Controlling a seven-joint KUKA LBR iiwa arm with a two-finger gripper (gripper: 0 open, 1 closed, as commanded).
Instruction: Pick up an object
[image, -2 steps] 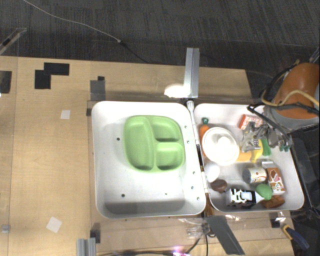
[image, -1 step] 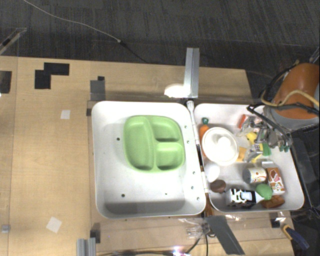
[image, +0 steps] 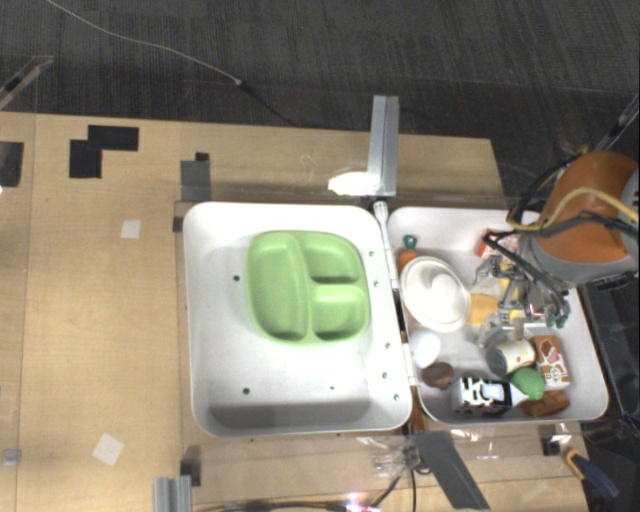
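Objects crowd the right bin (image: 598, 395) beside the white bowl (image: 436, 291); gripper (image: 512, 312) hovers just right of that bowl. Approach step; next, descend onto one item. Grip state indeterminate.

The table (image: 90, 330) is pale wood and carries 2 shallow white bins side by side. The left bin (image: 215, 400) holds a green divided tray (image: 305, 285) with 3 compartments, lying nearer that bin's far edge. Black patches (image: 100, 148) sit near the table's far left corner, and 2 small pale squares (image: 131, 229) lie on the bare wood toward its left edge. A grey metal post (image: 384, 145) stands at the far edge, where the 2 bins meet. Beyond the table lies dark carpet (image: 300, 50), crossed by a thin pale cable (image: 150, 45).
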